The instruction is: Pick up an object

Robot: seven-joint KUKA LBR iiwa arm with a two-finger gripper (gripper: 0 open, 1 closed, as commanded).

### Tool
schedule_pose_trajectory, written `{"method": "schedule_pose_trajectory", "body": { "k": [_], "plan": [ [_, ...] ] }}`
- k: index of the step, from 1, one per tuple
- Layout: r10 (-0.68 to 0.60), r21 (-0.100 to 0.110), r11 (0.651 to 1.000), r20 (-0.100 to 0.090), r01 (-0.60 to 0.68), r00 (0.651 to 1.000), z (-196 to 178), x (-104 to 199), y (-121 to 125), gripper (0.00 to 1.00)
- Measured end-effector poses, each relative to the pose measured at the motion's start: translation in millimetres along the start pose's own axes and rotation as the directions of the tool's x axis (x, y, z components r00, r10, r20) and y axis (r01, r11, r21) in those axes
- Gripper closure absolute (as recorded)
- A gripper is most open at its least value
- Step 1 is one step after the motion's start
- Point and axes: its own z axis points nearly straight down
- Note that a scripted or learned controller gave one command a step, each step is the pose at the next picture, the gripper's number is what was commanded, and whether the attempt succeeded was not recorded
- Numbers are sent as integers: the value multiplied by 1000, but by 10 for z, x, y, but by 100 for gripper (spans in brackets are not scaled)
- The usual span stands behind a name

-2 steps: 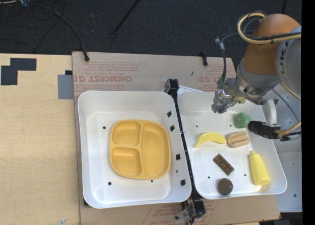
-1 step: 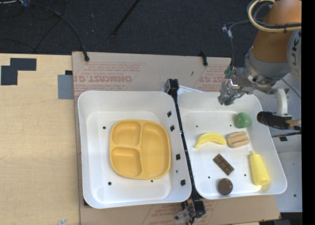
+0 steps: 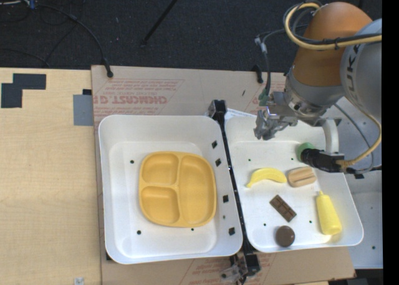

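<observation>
Nearest in the right bin, a round brown puck is lying close to the near wall, with a yellow bottle to its right, pointing its cap toward the far side. Just beyond them a flat brown bar is sitting at an angle near the middle of the bin, touching nothing. Farther on, a banana is curving beside a tan bun-like piece, the two lying close together but apparently apart, and a green thing is showing at the right, partly behind a black part of the arm. At the far left of this bin the gripper is hanging low over bare bin floor; nothing is showing between its fingers, and whether they are spread or closed cannot be told from this angle. The left bin is carrying a yellow divided tray, well apart from all of this. No object has been picked yet, so the step in hand looks like choosing a target and coming down on it. The banana is likely the easiest choice: it is the nearest item to the gripper, has free space on its far and near sides, and is narrow across its curve. Doing it well probably means centring over the banana's middle, turning the fingers to straddle it across the short width, and keeping clear of the bun-like piece at its right so neither is being nudged. The flat bar seems a poorer pick, lying so low on the floor.
</observation>
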Motion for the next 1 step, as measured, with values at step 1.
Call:
{"method": "schedule_pose_trajectory", "body": {
  "k": [1],
  "plan": [
    [0, 0, 1000, 0, 0, 1000, 71, 533, -34, 100]
  ]
}}
